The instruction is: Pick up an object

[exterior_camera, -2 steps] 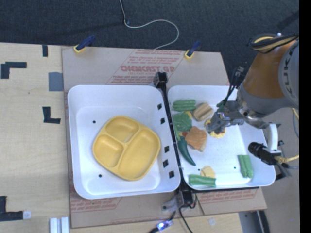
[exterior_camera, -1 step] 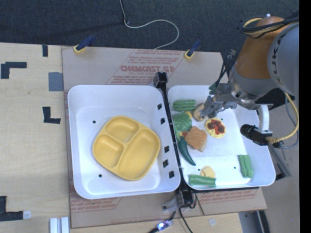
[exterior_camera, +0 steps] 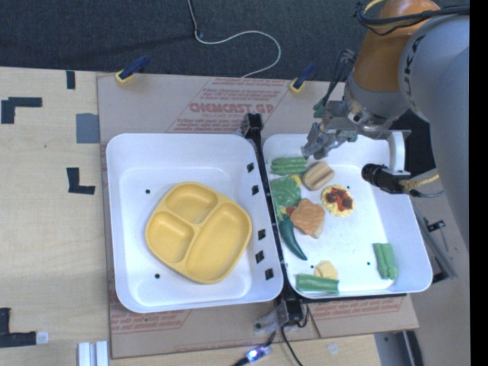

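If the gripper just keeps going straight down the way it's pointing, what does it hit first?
Most likely the tan bread roll, which lies just below the gripper in the right bin. The green bean pod sits close beside it, and depth is hard to judge from this slant.

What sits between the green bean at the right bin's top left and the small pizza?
In the camera view, a hot dog bun lies between the green bean and the small pizza.

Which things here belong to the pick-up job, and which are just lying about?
Belonging to the job:
- hand
- right bin
- toy foods in it: bread roll, small pizza, toast piece, dark green pepper

Just lying about:
- yellow divided plate
- left bin
- white cable
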Tool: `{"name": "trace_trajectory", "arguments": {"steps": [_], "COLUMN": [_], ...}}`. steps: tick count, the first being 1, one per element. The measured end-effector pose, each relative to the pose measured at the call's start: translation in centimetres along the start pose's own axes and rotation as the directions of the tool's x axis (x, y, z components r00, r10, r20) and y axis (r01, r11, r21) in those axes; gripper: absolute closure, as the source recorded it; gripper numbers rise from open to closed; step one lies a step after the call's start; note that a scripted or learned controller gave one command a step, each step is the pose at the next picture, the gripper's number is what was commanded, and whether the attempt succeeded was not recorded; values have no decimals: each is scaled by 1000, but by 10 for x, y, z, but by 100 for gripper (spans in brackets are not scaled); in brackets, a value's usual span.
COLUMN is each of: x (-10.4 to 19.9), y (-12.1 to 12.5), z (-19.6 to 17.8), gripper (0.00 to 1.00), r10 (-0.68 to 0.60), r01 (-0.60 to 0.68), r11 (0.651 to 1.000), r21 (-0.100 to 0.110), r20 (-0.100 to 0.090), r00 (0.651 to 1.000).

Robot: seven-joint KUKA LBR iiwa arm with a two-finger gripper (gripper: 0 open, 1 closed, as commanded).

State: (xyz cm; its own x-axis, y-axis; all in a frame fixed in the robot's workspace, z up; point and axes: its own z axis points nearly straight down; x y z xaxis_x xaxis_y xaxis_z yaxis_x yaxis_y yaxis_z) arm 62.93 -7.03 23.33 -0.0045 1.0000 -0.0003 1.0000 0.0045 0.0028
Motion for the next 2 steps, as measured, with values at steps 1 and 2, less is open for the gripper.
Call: {"name": "trace_trajectory", "arguments": {"steps": [1, 2], "x": [-1, -1], "y": [-3, 3], "z": [0, 8], "gripper": [100, 100], "r10": [4, 3], "r01": [-4, -3], "r11": [1000, 1000], "r21": [4, 5], "r20": [1, 1], "r00": [1000, 1000]}}
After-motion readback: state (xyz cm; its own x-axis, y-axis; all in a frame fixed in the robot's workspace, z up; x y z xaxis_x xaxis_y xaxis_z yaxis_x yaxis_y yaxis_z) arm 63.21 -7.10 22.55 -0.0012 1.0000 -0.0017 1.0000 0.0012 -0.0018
